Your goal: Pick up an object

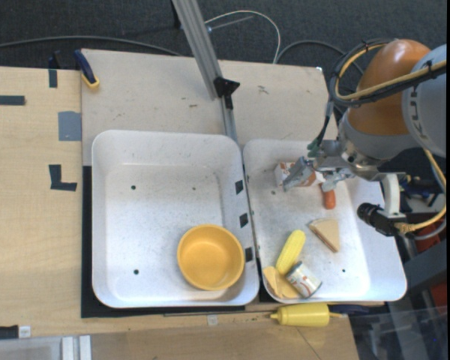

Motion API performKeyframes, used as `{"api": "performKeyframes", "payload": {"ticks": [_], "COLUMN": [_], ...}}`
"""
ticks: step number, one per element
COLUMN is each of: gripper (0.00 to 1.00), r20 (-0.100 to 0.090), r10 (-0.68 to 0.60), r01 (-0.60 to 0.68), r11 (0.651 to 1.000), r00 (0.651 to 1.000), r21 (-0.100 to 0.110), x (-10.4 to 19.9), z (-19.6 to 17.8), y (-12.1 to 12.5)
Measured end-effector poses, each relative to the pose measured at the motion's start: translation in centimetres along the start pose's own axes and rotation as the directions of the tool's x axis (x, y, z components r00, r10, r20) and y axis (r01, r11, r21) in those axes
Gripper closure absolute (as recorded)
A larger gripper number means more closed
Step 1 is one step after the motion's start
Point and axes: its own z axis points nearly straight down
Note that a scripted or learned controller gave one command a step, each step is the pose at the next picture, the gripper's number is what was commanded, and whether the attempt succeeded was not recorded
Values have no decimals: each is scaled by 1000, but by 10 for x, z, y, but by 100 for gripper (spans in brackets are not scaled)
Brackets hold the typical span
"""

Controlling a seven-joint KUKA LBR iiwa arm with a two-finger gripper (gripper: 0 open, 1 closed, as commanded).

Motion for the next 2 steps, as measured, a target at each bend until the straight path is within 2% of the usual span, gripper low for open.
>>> {"api": "performKeyframes", "payload": {"ticks": [1, 2], "gripper": [0, 0], "r20": [0, 1], "r10": [0, 2], "r01": [0, -2], "r11": [1000, 1000], "r00": [1000, 1000], "r21": [0, 6], "x": [0, -3], "z": [0, 64], "y": [0, -1]}}
